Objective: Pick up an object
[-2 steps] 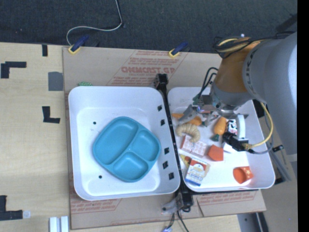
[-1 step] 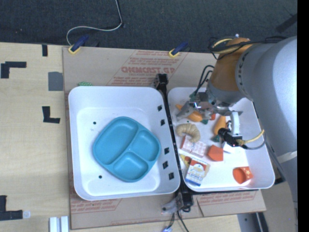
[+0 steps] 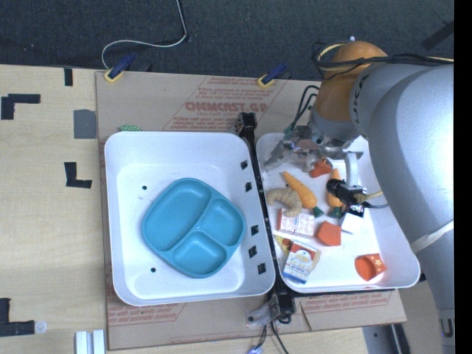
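The right bin [image 3: 391,257] holds several small things. An orange carrot [image 3: 299,188] lies near its middle, with a beige lumpy piece [image 3: 281,197] just to its left. A red and white packet [image 3: 296,223] and a small carton [image 3: 300,262] lie lower down. An orange-red block [image 3: 329,233] sits beside the packet. An orange cup [image 3: 369,265] rests at the bin's near right. My gripper [image 3: 283,151] hangs low over the bin's far left corner, just above the carrot. Nothing shows held in it.
The left bin [image 3: 122,161] carries a blue divided plate [image 3: 193,226]. A black divider [image 3: 254,190] runs between the two bins. The grey arm [image 3: 413,139] covers the right bin's far right side. A small red-orange piece [image 3: 320,170] lies close beneath the wrist.
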Robot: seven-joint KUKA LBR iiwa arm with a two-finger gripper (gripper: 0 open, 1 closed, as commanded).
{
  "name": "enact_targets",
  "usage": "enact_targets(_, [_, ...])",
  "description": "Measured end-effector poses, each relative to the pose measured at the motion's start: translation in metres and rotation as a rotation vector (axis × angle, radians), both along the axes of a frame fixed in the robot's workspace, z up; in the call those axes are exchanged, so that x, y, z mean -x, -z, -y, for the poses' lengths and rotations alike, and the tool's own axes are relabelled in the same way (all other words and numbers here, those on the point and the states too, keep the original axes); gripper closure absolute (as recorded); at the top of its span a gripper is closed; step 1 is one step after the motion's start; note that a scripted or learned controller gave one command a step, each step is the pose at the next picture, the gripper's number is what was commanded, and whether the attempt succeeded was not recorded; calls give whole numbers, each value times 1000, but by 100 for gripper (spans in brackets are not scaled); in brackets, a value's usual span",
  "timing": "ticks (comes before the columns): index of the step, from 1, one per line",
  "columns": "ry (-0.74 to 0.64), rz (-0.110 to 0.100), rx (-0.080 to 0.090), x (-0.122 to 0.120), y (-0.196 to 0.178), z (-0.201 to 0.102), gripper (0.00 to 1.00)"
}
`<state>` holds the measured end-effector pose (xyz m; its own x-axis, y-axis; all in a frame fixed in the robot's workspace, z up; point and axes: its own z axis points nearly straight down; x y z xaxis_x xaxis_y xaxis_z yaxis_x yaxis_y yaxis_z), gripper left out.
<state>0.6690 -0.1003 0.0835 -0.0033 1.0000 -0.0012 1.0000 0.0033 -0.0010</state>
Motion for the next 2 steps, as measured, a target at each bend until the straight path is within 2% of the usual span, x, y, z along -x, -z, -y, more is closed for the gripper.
enact_targets(1, [-2,-2,2,0,-7,0,100])
enact_targets(2, [-2,-3,2,0,-7,0,0])
